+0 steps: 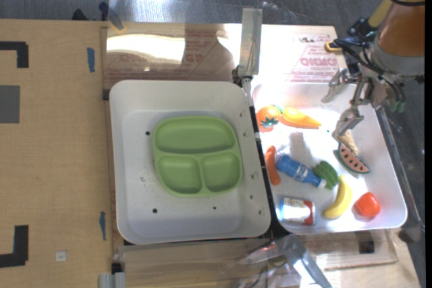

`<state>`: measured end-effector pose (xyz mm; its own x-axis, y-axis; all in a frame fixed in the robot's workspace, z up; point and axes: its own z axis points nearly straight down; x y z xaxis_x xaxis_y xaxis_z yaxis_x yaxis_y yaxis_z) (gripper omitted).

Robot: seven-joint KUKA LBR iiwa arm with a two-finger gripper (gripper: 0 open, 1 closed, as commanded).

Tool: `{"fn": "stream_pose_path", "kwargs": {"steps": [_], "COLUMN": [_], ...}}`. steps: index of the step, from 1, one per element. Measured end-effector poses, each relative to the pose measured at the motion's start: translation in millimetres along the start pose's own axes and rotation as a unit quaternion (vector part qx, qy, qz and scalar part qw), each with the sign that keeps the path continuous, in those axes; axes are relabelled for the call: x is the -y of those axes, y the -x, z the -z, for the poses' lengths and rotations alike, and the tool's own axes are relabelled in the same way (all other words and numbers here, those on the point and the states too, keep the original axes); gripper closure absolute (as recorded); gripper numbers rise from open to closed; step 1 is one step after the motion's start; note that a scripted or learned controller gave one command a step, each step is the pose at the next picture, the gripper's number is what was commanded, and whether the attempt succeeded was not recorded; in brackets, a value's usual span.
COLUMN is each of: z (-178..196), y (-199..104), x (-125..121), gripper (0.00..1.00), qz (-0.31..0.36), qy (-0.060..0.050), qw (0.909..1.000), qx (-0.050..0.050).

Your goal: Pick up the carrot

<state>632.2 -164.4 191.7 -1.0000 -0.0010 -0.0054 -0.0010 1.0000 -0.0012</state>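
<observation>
The carrot (300, 119) looks like light, stiff, smooth plastic, so I would grip across its thick middle, while the gripper (347, 123) hangs released and holds nothing.

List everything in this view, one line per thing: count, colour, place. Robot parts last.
carrot: 1, orange, right bin, far part
tomato: 1, orange-red with green top, touching the carrot's left end
watermelon slice: 1, red with green rind, right bin, below the gripper
bottle: 1, blue, right bin middle
banana: 1, yellow, right bin, near part
can: 1, red and white, right bin, near edge
divided plate: 1, green, left bin
bins: 2, white, side by side
gripper: 1, grey, above right bin
</observation>
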Motion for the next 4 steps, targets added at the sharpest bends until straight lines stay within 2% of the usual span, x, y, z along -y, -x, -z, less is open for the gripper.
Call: {"fn": "stream_pose_path", "kwargs": {"steps": [1, 2, 3, 4], "z": [-94, -103, -87, -65], "y": [33, 24, 28, 5], "x": [-20, -70, -70, -103], "gripper": [0.00, 0.00, 1.00, 1.00], "qz": [-0.021, 0.037, 0.038, 0.011], "qy": [0.000, 0.001, 0.000, 0.000], "qw": [0.9998, 0.9993, 0.9993, 0.9999], "qx": [0.000, 0.001, 0.009, 0.004]}}
